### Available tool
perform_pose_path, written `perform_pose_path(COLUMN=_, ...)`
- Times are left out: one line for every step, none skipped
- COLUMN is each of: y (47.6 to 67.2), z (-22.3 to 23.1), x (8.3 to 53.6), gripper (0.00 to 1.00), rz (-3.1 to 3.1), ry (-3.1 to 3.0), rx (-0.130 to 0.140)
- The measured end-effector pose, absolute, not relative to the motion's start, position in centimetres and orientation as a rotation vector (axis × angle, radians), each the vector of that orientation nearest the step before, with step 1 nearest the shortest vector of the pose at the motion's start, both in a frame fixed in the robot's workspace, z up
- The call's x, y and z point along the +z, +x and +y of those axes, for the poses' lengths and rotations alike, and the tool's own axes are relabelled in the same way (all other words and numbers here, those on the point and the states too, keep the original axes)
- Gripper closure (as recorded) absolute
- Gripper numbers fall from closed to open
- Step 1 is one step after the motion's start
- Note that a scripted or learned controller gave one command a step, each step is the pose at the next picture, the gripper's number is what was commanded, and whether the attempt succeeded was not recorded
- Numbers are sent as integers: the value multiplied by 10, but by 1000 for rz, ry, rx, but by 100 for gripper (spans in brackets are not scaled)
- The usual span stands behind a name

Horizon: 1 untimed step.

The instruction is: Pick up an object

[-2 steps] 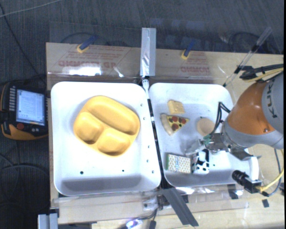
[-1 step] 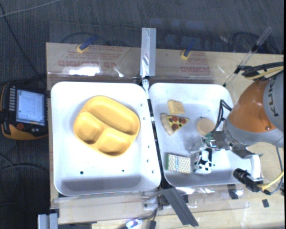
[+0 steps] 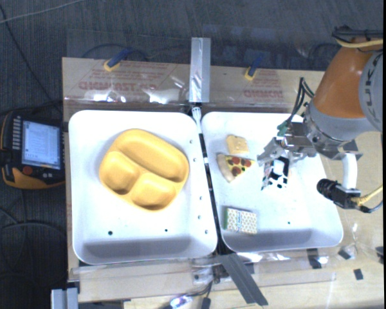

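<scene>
At the far left, a yellow handheld pendant [image 3: 33,149] is lying beside the bench [image 3: 83,76]. In the left bin [image 3: 83,237], a large yellow lumpy object [image 3: 143,167] is sitting near the middle. In the right bin [image 3: 309,230], a small tan piece [image 3: 237,144] is resting just above a pizza-slice toy [image 3: 234,165], and a patterned green-and-white block [image 3: 240,220] is lying nearer the front wall. Further right, the gripper [image 3: 275,166] is reaching down into the bin. A black-and-white spotted object [image 3: 279,173] is sitting right at the fingers, touching or between them; whether they are closing on it cannot be told. The grey arm with its orange band [image 3: 344,89] is entering from the right.
</scene>
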State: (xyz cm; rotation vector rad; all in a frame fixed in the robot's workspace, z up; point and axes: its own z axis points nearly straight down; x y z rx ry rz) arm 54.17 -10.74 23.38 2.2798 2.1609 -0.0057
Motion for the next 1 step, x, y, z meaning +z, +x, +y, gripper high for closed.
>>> perform_pose_path(y=545, z=-112, x=286, gripper=100, rz=2226, ry=2216, rx=-5)
